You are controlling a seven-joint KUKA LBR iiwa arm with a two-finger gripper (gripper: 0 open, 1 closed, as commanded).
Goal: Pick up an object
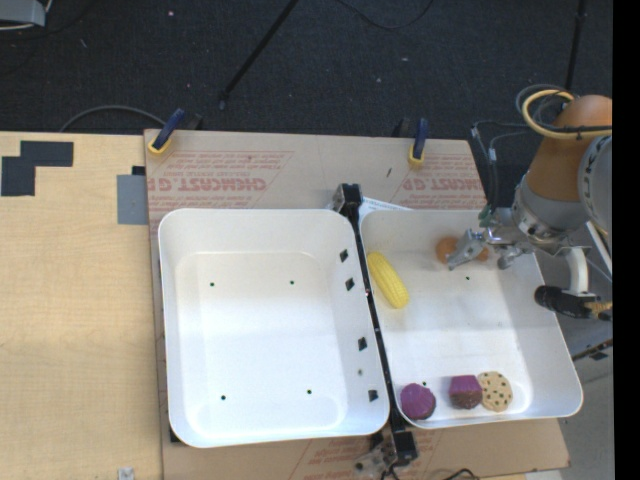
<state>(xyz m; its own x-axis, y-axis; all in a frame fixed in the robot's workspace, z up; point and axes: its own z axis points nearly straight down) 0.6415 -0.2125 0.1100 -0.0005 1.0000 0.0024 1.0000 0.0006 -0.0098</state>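
Note:
My gripper (479,258) hangs over the far part of the right bin (540,368), with the grey arm and its orange band rising at the right edge. Its two metal fingers stand apart, open. A small orange object (446,249) lies on the bin floor right at the left finger (461,256), partly hidden by it; nothing is lifted. A yellow corn cob (388,279) lies near the divider. A purple round piece (417,400), a purple block (464,391) and a speckled cookie (494,391) sit along the near wall.
The left bin (180,268) stands beside the right one, with a black clip strip (362,308) along their shared rim. Both rest on cardboard held by clamps (418,141) at the back. A black cable piece (565,301) sticks out by the arm.

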